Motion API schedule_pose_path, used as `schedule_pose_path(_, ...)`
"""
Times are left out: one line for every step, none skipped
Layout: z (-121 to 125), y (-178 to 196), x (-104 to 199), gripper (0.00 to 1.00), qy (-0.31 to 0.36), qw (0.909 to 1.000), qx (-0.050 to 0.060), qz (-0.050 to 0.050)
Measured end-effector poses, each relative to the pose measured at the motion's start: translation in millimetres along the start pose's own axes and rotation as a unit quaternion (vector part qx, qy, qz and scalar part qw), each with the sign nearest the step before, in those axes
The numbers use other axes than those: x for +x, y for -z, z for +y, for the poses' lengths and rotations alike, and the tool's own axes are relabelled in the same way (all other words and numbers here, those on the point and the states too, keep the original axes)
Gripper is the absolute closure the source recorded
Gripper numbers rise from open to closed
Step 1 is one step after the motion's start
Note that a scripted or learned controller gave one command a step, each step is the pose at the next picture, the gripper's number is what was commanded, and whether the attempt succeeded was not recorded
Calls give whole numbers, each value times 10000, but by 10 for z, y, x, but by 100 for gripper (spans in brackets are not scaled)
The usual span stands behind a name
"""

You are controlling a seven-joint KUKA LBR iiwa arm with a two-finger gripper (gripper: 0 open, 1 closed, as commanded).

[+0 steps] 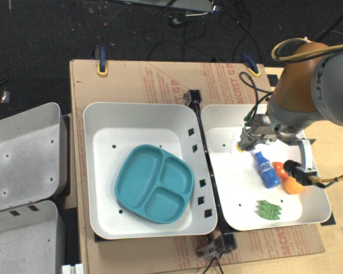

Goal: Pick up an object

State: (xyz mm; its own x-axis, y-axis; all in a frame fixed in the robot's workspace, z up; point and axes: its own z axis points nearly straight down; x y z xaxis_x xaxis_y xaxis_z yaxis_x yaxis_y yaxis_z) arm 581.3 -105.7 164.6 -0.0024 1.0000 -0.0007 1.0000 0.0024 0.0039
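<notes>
- Camera view: the arm (308,84) reaches in from the right, and its end effector (250,143) points down into the right bin (234,193), low over the bin's far left part.
- From this angle I cannot tell whether the end effector is spread or pressed together, and nothing can be seen pinched in it.
- A blue bottle (267,169) lies on the bin floor just below and right of the end effector in the view. Its capped end is the nearer end, close to the tip, and I cannot tell whether they touch.
- An orange thing (294,187) lies farther right and lower, just beside the bottle's far end.
- A green thing (268,210) sits well below the end effector, near the bin's front wall and apart from the bottle.
- A small yellow speck (240,148) shows at the end effector's left edge. It is too small to identify.
- Well to the left of the end effector, the left bin (103,124) holds a teal divided plate (154,182), lying flat.
- Both bins rest side by side on the brown surface (137,79).
</notes>
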Motion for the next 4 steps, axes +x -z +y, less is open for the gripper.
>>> schedule_pose_path(26,428,-24,100,-1,10000,-1,-2)
schedule_pose_path(37,668,-24,100,-1,10000,1,-1)
schedule_pose_path(-46,635,481,100,24,10000,28,11)
schedule_pose_path(-250,582,1068,100,28,10000,36,13)
